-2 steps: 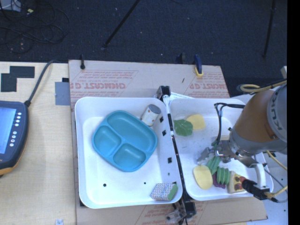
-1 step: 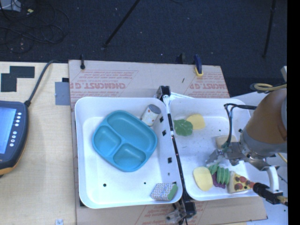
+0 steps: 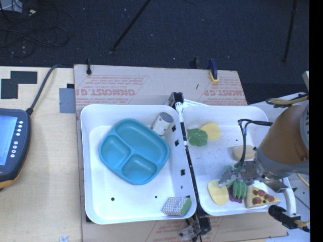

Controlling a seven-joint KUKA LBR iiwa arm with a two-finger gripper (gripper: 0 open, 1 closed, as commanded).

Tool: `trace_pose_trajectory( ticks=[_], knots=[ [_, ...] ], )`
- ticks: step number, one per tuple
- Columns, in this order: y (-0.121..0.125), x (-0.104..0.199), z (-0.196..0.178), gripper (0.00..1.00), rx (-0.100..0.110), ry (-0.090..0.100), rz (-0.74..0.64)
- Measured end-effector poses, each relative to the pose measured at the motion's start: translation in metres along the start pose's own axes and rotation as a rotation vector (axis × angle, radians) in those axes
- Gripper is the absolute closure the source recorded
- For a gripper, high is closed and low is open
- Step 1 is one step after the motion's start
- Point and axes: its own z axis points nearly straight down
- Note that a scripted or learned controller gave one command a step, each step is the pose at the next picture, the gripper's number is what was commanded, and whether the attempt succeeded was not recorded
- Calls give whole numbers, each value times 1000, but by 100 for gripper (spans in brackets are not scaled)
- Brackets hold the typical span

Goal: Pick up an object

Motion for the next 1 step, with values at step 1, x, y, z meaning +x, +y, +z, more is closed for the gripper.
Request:
trace_pose_trajectory(
  ticks=[1],
  knots=[
    [73,-43,-31,0,-10,-6,-4]
  ],
)
